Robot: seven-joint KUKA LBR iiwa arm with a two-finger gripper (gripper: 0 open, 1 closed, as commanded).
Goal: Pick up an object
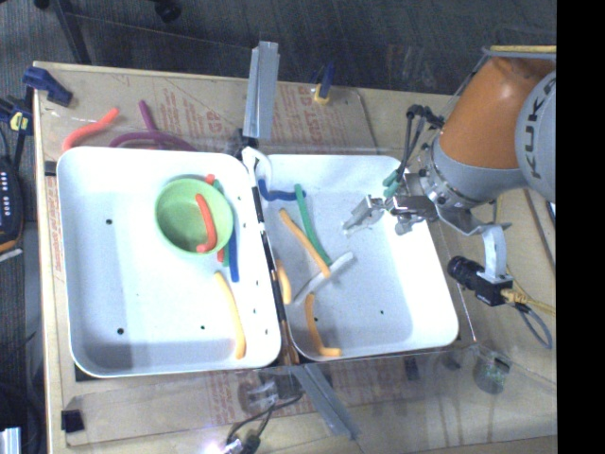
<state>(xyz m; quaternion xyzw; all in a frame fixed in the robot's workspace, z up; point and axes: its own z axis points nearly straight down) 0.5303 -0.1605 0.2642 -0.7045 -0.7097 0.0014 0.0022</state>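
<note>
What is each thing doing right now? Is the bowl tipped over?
Green bowl: upright in the left bin, red stick inside it.
Hand: above the right bin, nothing between its fingers.
Orange stick: lying flat in the right bin.
Green stick: lying flat beside it.

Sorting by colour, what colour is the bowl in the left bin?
Light green; the bowl shows best in the camera view.

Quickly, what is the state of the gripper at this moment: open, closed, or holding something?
Gripper: open, holding nothing, above the right bin.
</note>
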